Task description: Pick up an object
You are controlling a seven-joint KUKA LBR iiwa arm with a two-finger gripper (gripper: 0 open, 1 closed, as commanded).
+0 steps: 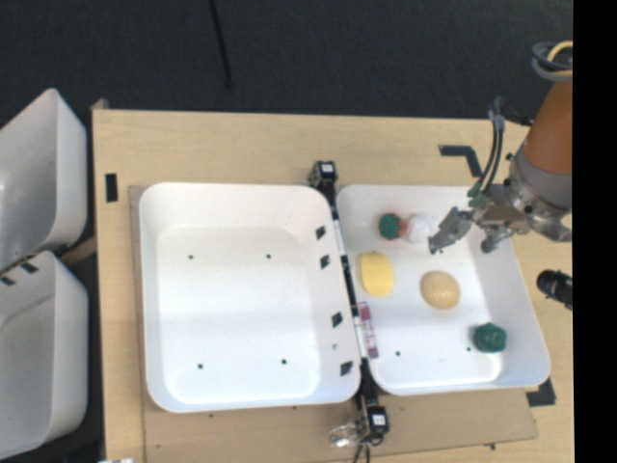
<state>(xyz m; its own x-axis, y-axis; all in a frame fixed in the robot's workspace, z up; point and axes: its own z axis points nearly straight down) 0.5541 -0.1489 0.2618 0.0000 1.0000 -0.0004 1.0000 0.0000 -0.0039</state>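
Over the right bin, near its upper right corner, hangs the gripper, its two fingers spread apart with nothing between them. Largest of the loose pieces, a yellow oval lump lies well to the gripper's left; a beige egg-shaped piece sits just below the fingers and looks nearest. A small white ball touches a green ball leftward.
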